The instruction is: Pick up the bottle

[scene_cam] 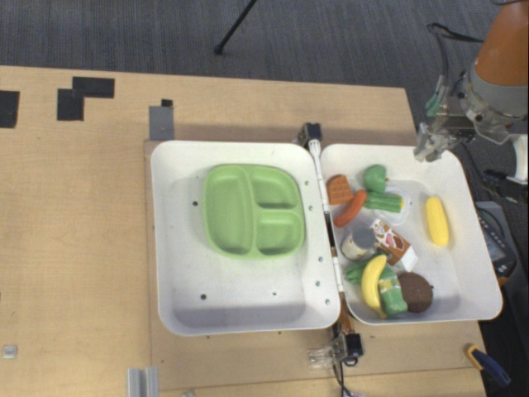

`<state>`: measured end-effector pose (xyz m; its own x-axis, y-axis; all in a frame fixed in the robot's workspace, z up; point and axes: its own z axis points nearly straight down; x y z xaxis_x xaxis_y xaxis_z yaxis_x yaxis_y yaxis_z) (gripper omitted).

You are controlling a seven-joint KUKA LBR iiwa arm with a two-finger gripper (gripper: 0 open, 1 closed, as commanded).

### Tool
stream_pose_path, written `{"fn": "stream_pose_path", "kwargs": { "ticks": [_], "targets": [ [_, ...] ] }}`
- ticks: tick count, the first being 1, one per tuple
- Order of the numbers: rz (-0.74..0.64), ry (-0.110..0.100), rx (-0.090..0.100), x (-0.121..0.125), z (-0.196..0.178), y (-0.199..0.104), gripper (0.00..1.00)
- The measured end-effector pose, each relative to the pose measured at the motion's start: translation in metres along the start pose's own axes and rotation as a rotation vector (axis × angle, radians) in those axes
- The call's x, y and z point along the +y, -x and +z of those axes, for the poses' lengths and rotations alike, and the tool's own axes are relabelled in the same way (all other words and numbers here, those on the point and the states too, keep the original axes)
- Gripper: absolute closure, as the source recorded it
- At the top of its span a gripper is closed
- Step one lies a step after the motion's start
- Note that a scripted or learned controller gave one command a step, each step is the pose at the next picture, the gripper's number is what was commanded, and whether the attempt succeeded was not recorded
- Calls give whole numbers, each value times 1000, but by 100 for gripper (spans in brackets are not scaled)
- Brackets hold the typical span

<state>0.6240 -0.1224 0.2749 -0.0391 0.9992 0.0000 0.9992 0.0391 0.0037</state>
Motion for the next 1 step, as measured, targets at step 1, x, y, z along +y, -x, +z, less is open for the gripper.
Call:
{"fn": "stream_pose_path", "kwargs": {
  "ticks": [1],
  "targets": [
    [1,0,0,0,0,1,0]
  ]
}}
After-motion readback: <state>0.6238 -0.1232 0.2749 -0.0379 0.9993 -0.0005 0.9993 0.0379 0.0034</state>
